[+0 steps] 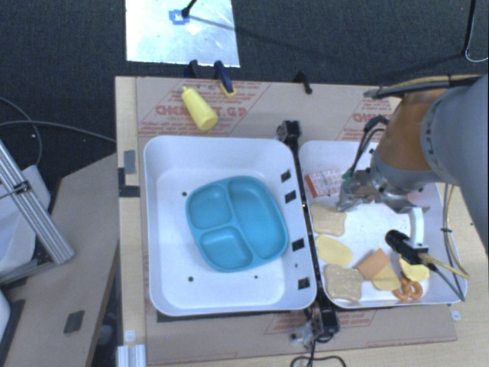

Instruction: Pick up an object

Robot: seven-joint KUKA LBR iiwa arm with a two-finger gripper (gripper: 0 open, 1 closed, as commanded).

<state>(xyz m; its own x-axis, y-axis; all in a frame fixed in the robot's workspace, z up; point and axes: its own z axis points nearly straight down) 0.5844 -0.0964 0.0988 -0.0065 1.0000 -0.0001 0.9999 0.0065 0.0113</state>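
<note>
Two white bins sit side by side on the surface (191, 335). The left bin (172, 281) carries a blue divided plate (237, 222); the right bin (325, 159) carries the pickable clutter. The arm (435, 140) is low over that right bin, its claw (353, 197) just above a pale bread-like slice (329, 222), beside a red-and-white packet (322, 181). Claw spread or pinched? Cannot tell from here. Nothing looks lifted, so by my read the pick is not yet done.

The tabletop (252, 98), covered in printed cardboard, is bearing two white bins side by side: the left bin (168, 167) and the right bin (321, 153). A yellow bottle (199, 108) is lying near its far edge, behind the left bin.
</note>
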